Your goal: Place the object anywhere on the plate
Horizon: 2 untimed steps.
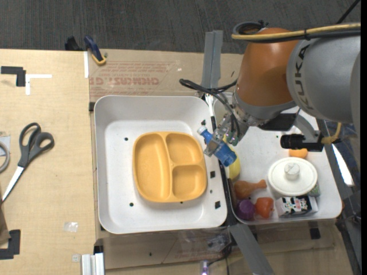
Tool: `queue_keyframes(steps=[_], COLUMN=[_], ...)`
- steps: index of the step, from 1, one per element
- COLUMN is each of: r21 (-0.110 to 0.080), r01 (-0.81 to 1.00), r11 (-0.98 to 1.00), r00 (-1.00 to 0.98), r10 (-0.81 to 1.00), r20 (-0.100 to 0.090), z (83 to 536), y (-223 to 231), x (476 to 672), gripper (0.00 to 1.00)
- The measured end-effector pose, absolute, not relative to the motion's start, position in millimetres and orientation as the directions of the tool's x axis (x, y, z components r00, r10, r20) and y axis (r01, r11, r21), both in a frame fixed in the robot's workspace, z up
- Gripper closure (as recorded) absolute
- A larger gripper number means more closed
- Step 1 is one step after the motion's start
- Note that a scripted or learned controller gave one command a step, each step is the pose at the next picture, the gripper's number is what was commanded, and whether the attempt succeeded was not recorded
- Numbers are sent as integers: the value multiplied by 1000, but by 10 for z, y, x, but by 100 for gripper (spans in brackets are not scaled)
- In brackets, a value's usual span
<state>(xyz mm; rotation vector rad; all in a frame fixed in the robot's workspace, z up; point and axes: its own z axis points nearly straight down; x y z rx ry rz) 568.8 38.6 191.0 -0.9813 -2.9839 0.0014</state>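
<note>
A small blue and yellow object [222, 149], possibly a toy bottle, sits at the tip of the gripper [219, 140], above the divide between the two white bins. Whether the fingers are clamped on it or merely touching it cannot be told from this angle. The object hangs just beside the right edge of the orange three-compartment plate [170, 167], not over it.

The plate lies flat in the middle of the left bin [109, 171]. The grey arm with its orange band [269, 67] reaches in from the right and covers much of the right bin [327, 208].

In the right bin's lower part lie a white lidded pot [293, 176], a small printed box [296, 205], an orange drumstick-shaped toy [250, 185], a purple cup-like piece [245, 209] and a red-orange piece [264, 206].

On the wooden bench to the left rest black-handled scissors [26, 150].
</note>
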Motion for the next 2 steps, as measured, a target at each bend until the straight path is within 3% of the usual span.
queue_keyframes(steps=[1,2], r21=[-1,0], r01=[534,642], r11=[845,767], r00=[-845,-767], r10=[534,642], r20=[0,-3], z=[2044,3322], y=[1130,857], x=[5277,5199], gripper=[100,100])
